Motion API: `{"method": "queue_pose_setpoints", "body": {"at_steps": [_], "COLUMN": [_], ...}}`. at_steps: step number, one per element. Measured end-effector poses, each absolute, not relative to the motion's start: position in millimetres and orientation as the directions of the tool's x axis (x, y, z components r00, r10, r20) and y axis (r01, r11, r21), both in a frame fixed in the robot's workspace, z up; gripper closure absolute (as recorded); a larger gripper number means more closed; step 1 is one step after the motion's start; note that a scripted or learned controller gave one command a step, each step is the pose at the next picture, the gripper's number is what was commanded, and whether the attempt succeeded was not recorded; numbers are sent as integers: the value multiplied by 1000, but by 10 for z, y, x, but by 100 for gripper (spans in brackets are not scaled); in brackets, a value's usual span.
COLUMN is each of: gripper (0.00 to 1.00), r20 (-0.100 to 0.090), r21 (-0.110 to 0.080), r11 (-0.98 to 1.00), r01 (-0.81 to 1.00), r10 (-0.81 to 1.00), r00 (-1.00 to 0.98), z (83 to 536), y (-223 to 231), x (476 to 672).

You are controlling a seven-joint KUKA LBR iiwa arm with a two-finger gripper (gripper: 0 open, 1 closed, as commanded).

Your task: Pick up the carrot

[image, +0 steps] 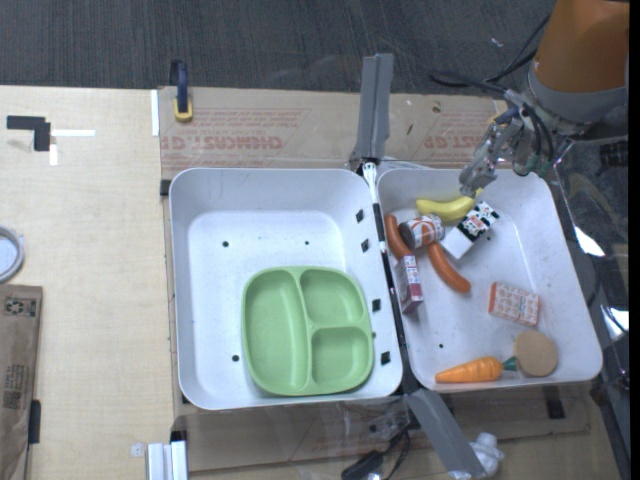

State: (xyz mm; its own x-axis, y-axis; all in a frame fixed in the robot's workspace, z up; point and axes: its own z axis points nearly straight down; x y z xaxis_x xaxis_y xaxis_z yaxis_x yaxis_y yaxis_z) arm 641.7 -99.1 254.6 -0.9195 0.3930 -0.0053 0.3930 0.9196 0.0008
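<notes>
From the overhead cam, the carrot lies at the right bin's near edge, just beside a round tan disc. The claw hovers over the banana; can't tell its opening. I'd drop mid-carrot, jaws across it.

fixed overhead camera, slanted down on both bins
</notes>
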Motion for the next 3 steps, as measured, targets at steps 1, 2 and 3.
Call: {"method": "queue_pose_setpoints", "body": {"at_steps": [1,2,3], "gripper": [100,100,100], "r20": [-6,-8,-5], "r21": [0,-2,0], "r11": [973,991,880], "r01": [230,-135,-475], "r10": [230,-135,-475], "r00": [-973,-991,-880], "z": [2441,3406,2288], "y": [-1596,-2221,-1979], "x": [6434,6419,6601]}}
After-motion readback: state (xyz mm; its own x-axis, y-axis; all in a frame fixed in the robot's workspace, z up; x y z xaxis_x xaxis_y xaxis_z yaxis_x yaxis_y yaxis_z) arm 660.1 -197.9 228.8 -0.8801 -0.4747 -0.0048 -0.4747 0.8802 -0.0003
